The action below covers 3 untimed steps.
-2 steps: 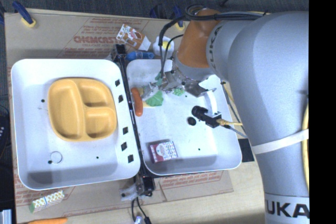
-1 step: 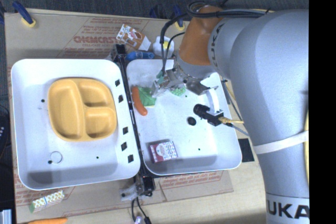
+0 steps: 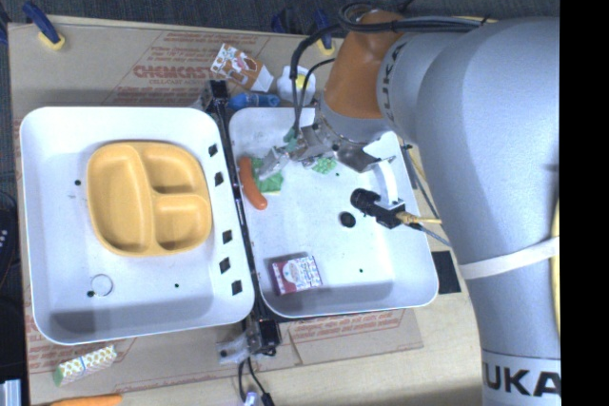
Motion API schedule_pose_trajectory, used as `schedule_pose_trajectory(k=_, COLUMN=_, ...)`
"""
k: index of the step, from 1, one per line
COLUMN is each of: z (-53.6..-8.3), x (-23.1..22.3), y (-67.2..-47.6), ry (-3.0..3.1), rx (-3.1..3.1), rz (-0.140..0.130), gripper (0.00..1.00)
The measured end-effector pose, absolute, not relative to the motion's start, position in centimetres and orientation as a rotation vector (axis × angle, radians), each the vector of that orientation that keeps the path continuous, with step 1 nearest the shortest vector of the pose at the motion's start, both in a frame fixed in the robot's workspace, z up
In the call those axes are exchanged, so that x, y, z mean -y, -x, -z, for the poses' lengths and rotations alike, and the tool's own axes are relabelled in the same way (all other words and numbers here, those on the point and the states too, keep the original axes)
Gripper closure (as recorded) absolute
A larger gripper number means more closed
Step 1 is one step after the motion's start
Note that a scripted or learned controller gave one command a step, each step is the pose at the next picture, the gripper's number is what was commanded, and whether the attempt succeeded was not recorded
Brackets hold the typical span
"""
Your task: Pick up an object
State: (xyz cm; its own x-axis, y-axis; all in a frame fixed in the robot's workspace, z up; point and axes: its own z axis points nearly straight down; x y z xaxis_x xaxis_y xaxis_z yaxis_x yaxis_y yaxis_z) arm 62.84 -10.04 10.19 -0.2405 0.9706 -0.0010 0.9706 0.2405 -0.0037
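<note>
Orange sausage-shaped piece [image 3: 252, 183] is noted in the right bin [image 3: 419, 285], lying along the bin's left wall in its upper half. A green scrap [image 3: 273, 178] is seen just beside it, touching or nearly so; which cannot be told. A second green scrap [image 3: 325, 164] is seen further right, near the middle of the bin's upper part. A small black disc [image 3: 347, 221] is seen well apart from these, on the bare floor toward the centre. A red-and-white packet [image 3: 296, 273] is seen lying flat near the bin's lower edge.

The left bin [image 3: 38, 128] is taken up by a yellow divided tray [image 3: 149, 198], set flat.

The arm [image 3: 495, 138] is seen entering from the right, its broad grey link laid across the right bin's right edge. The orange band [image 3: 357, 76] is seen above the bin's upper edge, and the wrist is turned down and leftward from it. The gripper [image 3: 303, 147] is placed low over the bin's upper left part, between the two green scraps and close above the sausage-shaped piece. Whether it is open or closed cannot be told, and nothing is seen to be held by it.

On the cardboard [image 3: 171, 62] above the bins, a small printed packet [image 3: 233, 64] is seen.
</note>
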Motion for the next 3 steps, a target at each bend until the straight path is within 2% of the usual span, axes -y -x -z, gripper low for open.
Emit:
schedule_pose_trajectory(k=2, z=-9.1, x=9.3, y=-51.5, ry=2.413, rx=2.004, rz=-0.005, gripper=0.0)
schedule_pose_trajectory(k=3, z=-9.2, x=9.5, y=-57.1, ry=2.455, rx=1.954, rz=-0.004, gripper=0.0)
